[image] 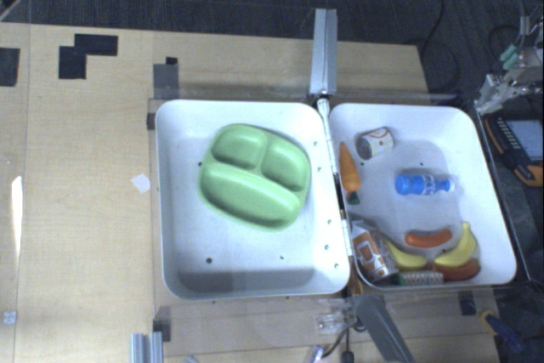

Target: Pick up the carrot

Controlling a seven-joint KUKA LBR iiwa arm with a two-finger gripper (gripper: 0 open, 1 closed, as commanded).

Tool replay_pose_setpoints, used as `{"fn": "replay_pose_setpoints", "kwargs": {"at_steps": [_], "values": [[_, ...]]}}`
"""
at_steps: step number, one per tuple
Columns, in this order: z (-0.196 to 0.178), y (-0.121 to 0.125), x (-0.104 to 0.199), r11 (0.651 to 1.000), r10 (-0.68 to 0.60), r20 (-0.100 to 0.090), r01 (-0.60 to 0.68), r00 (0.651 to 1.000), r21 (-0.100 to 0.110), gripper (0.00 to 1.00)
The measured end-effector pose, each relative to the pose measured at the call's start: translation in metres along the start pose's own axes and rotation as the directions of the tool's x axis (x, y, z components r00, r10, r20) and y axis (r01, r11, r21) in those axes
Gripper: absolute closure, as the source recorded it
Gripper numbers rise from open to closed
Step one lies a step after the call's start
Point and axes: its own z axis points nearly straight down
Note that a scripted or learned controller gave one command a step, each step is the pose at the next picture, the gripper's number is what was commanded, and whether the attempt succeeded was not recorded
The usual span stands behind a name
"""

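Though not yet lifted, step: reaching for the carrot [348, 168]; judged barely begun.
Near corner: banana [455, 246], sausage [429, 238] and packet [372, 253] heaped at the right bin's [480, 140] near edge; well short of the carrot, best left undisturbed.
Bottle [423, 184]: blue, on its side mid-bin, to the carrot's right and apart from it; leaves room on that side.
Carrot, place: flat on the right bin's floor, tight along its left wall, just beside the divider to the left bin [183, 208].
Carrot, look: orange, slim, tapering toward the far end; dark green stub at the near end; lying roughly parallel to the wall.
Approach: come straight down over the thicker middle, closing across the width, not along the length.
Risk: little gap on the wall side, so likely a snag on the rim or a pinch that skids the carrot away; nudging it toward the bottle first may help.
Grip: low and centred, so as not to let the narrow end tip out.
Cup [375, 142]: small, tipped over, just beyond the carrot's far tip; keep clear.
Gripper state: impossible to tell from this view.
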Motion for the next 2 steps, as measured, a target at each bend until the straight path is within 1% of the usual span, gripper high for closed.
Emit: {"fn": "replay_pose_setpoints", "kwargs": {"at_steps": [1,2], "values": [[0.043,0.059,-0.026,0.929,-0.371,-0.005,0.371,0.929,0.004,1.00],[0.029,0.062,-0.025,0.927,-0.375,0.003,0.375,0.927,-0.004,1.00]]}}
